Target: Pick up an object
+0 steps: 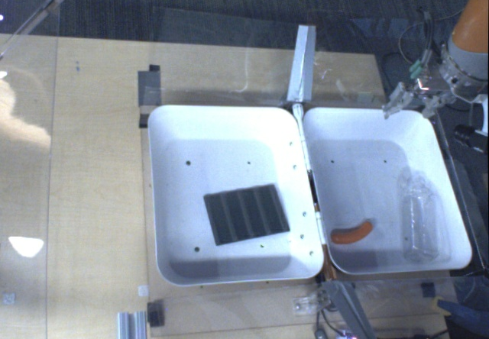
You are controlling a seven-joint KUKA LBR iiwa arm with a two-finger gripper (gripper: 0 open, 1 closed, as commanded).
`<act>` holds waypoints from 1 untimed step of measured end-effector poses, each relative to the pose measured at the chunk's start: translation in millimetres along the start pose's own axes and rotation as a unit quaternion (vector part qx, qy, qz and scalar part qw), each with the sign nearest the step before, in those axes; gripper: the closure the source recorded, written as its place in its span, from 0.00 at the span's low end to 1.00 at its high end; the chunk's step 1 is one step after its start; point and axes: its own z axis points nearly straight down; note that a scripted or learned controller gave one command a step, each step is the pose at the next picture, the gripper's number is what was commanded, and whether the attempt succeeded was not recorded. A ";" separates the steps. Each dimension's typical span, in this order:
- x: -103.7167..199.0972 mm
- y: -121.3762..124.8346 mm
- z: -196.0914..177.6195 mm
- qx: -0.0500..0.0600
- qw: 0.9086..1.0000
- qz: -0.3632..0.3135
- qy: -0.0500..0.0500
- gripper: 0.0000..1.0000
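Observation:
In the right bin, a small orange sausage-shaped object lies near the front left corner. A clear plastic bottle lies along that bin's right side. A dark ribbed rectangular mat lies flat in the left bin. My gripper hangs over the back right corner of the right bin, well above the objects. It is open, with nothing between its fingers.
A metal post stands behind the seam between the two bins. Cables and dark gear crowd the bench's right side by the arm. Wooden bench top stretches out to the left.

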 end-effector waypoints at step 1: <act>18.5 -52.4 117.8 -0.001 0.994 -0.113 0.000 0.00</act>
